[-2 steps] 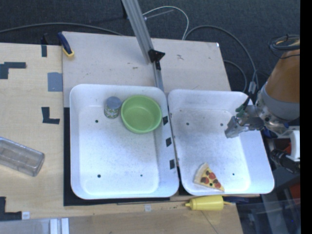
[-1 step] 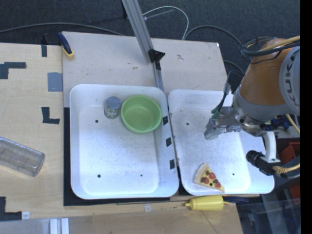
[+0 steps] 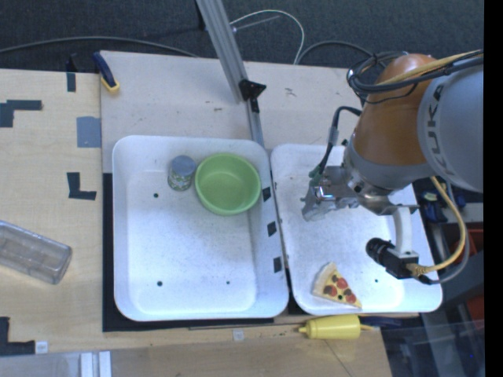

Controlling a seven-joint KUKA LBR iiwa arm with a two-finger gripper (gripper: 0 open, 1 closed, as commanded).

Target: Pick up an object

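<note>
While my gripper (image 3: 317, 204) hangs over the right bin (image 3: 302, 285), fingers unreadable, pizza (image 3: 336, 286) lies at six; the left bin (image 3: 130, 289) holds bowl (image 3: 228, 183) and can (image 3: 181, 173) at twelve.

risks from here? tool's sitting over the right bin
1. The tool hangs over bare floor in the right bin; the pizza slice lies apart from it, near the front wall. Closing here would likely catch nothing.
2. The slice looks flat, so a grasp could slip off or scrape the floor.
3. The yellow bottle lies outside the bin, probably unreachable.
</note>
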